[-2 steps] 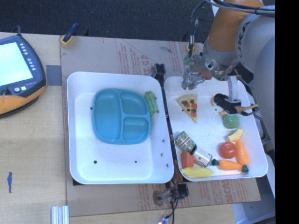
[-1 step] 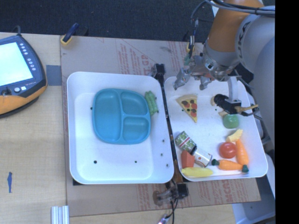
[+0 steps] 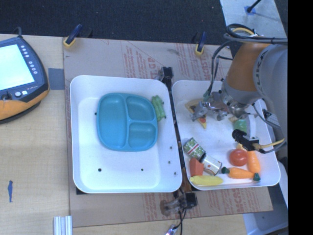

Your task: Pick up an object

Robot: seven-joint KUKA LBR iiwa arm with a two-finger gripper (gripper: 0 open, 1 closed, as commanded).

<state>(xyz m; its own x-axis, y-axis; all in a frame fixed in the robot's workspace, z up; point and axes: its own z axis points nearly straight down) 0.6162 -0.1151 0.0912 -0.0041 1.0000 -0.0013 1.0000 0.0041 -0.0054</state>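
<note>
We saw the gripper (image 3: 209, 109) low over the far part of the right bin (image 3: 274, 177), with the grey arm (image 3: 254, 75) and its orange band above it, and we could not tell whether it was open or closed, or whether it had hold of anything. Just beside it, on its near side, lay a small yellow and orange piece (image 3: 202, 122), while the other toys lay nearer the camera: a green can (image 3: 193, 147), a tomato (image 3: 238, 157), two carrots (image 3: 247, 168), a red block (image 3: 196, 167) and a banana (image 3: 206, 180). Well to its left, in the left bin (image 3: 83, 175), sat a blue plate (image 3: 128, 122) with a green piece (image 3: 159, 107) at its edge.
</note>
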